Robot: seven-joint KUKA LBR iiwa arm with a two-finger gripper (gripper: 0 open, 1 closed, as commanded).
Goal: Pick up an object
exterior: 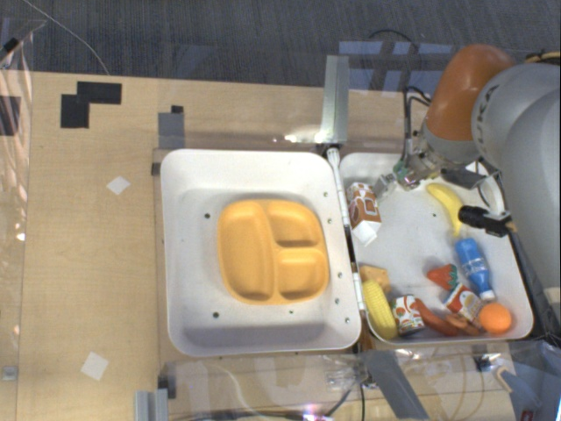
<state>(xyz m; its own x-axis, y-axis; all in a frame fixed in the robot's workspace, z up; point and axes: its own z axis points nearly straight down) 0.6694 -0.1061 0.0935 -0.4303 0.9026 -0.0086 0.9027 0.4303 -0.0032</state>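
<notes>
End effector (401,175) low in right bin's (524,274) back corner, near carton (363,210) and banana (445,205); grip state: cannot tell. Risk: striking the bin wall, or closing on bare floor between the two and coming up with nothing.

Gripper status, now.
Gripper: cannot be told; it hangs over the right bin near the back wall, nothing visibly held.

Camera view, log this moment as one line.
arm: over right bin rear | gripper: above bin floor, nothing seen held | banana: right bin | yellow tray: left bin
</notes>
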